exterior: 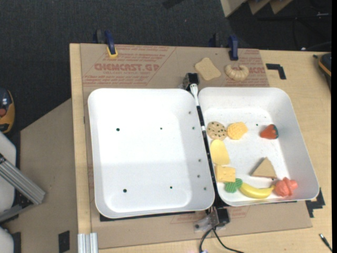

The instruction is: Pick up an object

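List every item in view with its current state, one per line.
Left bin: lying flat on the bench.
Right bin: flat, holding toy food.
Cookie: flat in right bin, beside the orange piece.
Orange piece: resting in right bin.
Strawberry: resting alone near the bin's right side.
Banana: lying along the near wall.
Bread slice: outside the bins, on the board.

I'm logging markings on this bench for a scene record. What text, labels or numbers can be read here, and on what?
"CHEMCAST G P" in red letters on the brown board behind the left bin; the last letters are unsure.
A smaller red line beneath it: too blurred to read.
Faint red print on the board behind the right bin: unreadable.
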Tool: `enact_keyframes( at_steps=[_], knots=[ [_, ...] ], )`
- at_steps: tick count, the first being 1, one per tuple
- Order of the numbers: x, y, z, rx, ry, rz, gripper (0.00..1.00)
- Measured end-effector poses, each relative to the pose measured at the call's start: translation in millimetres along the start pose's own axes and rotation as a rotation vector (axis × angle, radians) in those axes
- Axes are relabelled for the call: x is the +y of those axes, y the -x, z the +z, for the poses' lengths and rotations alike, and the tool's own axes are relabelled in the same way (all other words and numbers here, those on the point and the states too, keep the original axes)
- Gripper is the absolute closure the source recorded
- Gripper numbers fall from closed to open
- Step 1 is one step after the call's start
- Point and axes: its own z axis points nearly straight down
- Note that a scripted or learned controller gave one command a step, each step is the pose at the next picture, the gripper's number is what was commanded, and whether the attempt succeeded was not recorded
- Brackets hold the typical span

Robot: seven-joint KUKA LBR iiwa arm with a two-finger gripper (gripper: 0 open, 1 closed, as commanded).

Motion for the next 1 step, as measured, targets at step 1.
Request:
enact_keyframes(
  at_steps=[1],
  knots=[
    [83.3,-1.6,5.9,0.001,-0.004,-0.004,1.00]
  ],
)
